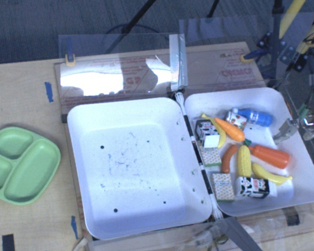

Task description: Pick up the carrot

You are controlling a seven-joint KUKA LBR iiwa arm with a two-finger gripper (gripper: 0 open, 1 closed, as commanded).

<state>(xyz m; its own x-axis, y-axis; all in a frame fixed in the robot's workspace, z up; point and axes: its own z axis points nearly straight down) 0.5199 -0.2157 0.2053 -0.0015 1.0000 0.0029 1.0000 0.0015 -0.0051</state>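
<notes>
Presently the carrot (229,129) is seen lying slantwise in the right bin (307,181) — among toy foods (corn (244,161) nearby); the gripper (293,127) is poised at the right rim, its state cannot be told

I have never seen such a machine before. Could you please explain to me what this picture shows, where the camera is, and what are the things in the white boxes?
One camera looks down at a slant on a wooden bench. Two shallow white bins sit side by side: the left bin and the right bin. The right one holds toy food: an orange carrot, a corn cob, a banana, a blue bottle and small cartons. A green divided plate lies on the bench at the left. The metal part at the right bin's right edge is the robot's gripper. It holds nothing; the carrot lies apart from it.
</notes>
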